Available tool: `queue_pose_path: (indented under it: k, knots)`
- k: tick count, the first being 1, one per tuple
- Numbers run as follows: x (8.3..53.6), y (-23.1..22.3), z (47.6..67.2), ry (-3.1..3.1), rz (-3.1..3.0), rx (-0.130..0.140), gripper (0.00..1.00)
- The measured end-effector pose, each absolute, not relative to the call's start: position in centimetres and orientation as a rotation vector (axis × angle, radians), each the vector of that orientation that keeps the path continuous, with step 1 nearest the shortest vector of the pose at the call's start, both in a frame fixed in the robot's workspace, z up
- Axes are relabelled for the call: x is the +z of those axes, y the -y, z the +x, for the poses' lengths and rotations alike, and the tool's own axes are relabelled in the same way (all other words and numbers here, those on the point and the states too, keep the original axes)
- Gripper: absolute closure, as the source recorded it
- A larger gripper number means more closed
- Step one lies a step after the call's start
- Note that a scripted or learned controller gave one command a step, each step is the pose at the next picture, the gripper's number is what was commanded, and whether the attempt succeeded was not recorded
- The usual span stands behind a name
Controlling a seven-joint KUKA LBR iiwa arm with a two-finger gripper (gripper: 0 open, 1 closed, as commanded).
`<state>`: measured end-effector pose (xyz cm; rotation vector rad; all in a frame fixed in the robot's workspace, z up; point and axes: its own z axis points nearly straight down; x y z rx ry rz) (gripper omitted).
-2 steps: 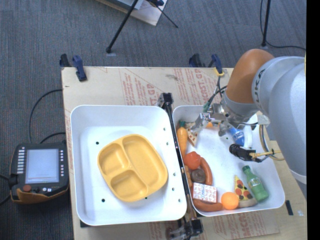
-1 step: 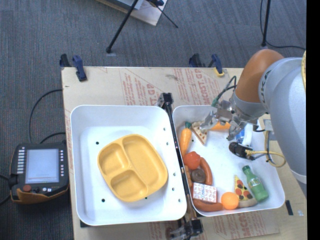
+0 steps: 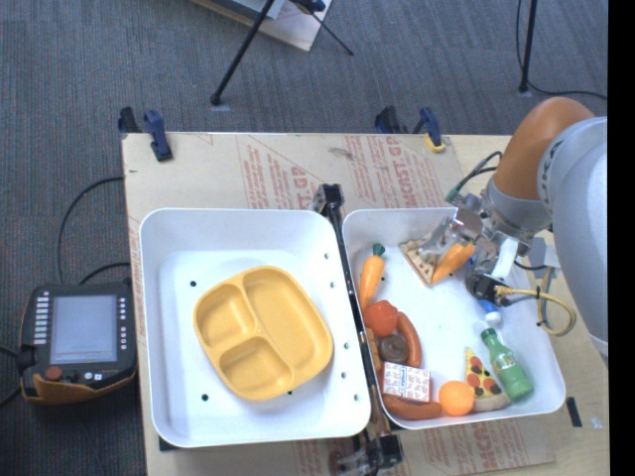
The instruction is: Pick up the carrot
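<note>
Landmark: the right bin (image 3: pixel 552 363), the white tray on the arm's side of the bench.
Carrot (image 3: pixel 370 278): lies in the right bin against its left wall, toward the far end, green top pointing to the far rim, orange body running back toward the tomato (image 3: pixel 381 317).
Gripper (image 3: pixel 451 254): low over the far part of the right bin, well apart from the carrot, reaching in from the bin's right side.
Pincer state: the fingers look closed around a small orange piece (image 3: pixel 454 257), though the angle is poor and I may be misreading the contact; it sits just above a tan cracker-like wedge (image 3: pixel 421 256).
Near end of right bin: a sausage (image 3: pixel 409 335), a patterned box (image 3: pixel 407 382), an orange ball (image 3: pixel 456 398), a pizza slice (image 3: pixel 482 375) and a green bottle (image 3: pixel 507 365).
Left of right bin: the second white bin (image 3: pixel 169 315), touching it wall to wall, holding a yellow divided plate (image 3: pixel 262 331).
</note>
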<state>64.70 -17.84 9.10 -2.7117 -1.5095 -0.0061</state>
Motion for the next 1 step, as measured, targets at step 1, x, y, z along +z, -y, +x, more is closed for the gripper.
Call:
queue_pose_path:
  k: [1]
  knots:
    - [10.41, 18.12, 64.98, 1.524, -2.725, -0.016, 1.00]
